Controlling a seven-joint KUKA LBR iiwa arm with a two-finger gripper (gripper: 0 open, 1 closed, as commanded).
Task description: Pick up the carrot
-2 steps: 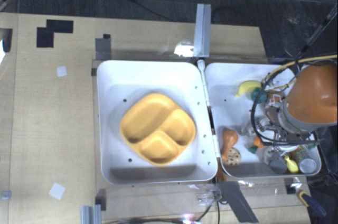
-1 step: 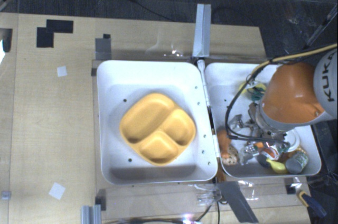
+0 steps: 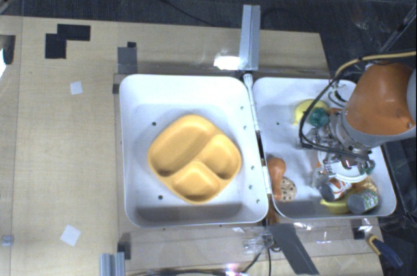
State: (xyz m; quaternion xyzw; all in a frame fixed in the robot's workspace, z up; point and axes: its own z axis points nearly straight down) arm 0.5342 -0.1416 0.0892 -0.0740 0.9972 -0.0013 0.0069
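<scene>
The carrot (image 3: 276, 168) is lying in the right bin (image 3: 281, 96), close to its left wall, a short orange piece with a rounded upper end narrowing downward. A round speckled item (image 3: 287, 188) is sitting just below it, touching or nearly so. The gripper (image 3: 329, 178) is reaching down into the bin's lower right among a yellow item (image 3: 303, 110) and other small toys; whether it is gripping anything cannot be told. The yellow divided plate (image 3: 194, 157) is resting in the left bin (image 3: 137, 138). No readable writing is showing.

The carrot (image 3: 276, 170), a stubby orange piece, lies roughly upright in frame against the right bin's left wall.
</scene>
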